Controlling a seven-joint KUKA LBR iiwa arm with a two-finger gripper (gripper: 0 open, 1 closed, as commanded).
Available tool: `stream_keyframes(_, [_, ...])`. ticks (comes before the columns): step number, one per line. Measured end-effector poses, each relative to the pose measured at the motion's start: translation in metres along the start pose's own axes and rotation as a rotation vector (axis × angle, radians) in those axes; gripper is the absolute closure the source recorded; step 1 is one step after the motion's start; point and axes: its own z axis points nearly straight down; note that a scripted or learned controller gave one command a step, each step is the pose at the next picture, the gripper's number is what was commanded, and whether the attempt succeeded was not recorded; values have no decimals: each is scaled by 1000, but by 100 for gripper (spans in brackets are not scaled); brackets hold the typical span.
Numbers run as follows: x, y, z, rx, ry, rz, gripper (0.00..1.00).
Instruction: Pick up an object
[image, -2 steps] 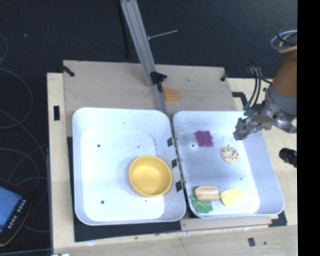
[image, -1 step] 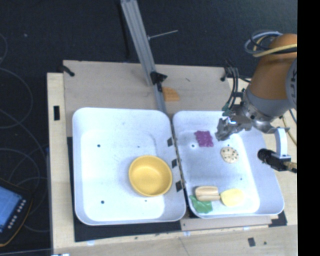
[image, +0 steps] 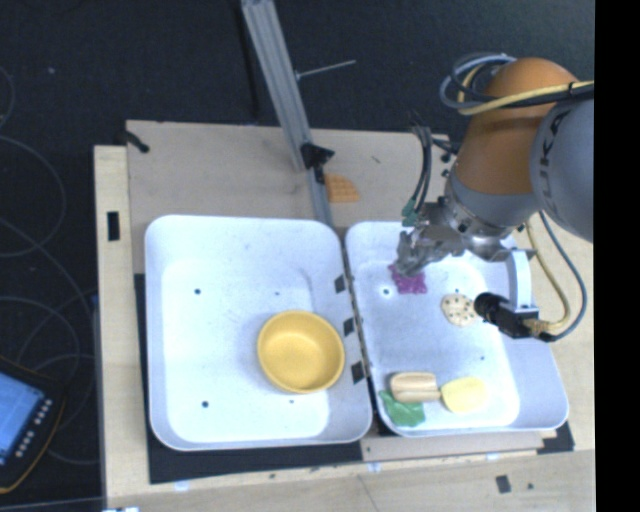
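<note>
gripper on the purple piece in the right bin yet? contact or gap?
Cannot tell. In the camera view the gripper sits directly over the purple piece and their outlines overlap, but the slanted overhead angle shows no plain contact or gap.

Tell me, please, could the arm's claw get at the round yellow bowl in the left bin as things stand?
Probably yes: the round yellow bowl sits alone and uncovered in the left bin, though the claw is over the right bin.

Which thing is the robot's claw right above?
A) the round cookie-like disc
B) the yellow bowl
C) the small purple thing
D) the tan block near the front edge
C: the gripper hangs at the small purple thing in the right bin, away from the other items.
</note>
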Motion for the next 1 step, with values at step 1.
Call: stream_keyframes(1, [59,-2,0,3,1,0,100])
